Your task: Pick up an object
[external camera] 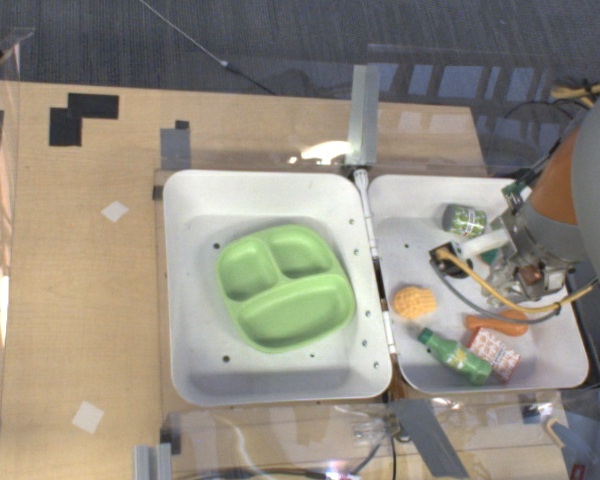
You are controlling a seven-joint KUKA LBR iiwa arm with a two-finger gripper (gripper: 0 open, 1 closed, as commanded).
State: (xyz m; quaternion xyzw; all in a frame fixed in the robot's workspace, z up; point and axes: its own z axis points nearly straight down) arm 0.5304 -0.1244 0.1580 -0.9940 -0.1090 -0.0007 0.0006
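1. We saw the grey arm [592, 168] highest up and closest to us, coming in from the right with its orange band [552, 193].
2. Its gripper [525, 268] hung low over the right side of the right bin [400, 208]. We could not tell if it was open or shut.
3. A yellow cable [475, 280] looped out from the gripper toward the middle of the bin.
4. Just below the gripper lay an orange carrot [497, 324], and under that a red packet [496, 354].
5. A green bottle [455, 357] lay on its side, touching the packet.
6. A green can [465, 219] sat up and to the left of the gripper.
7. A bumpy orange ball [414, 302] rested near the bin's left wall.
8. In the left bin [180, 268] lay a green plate [285, 288] with three parts.
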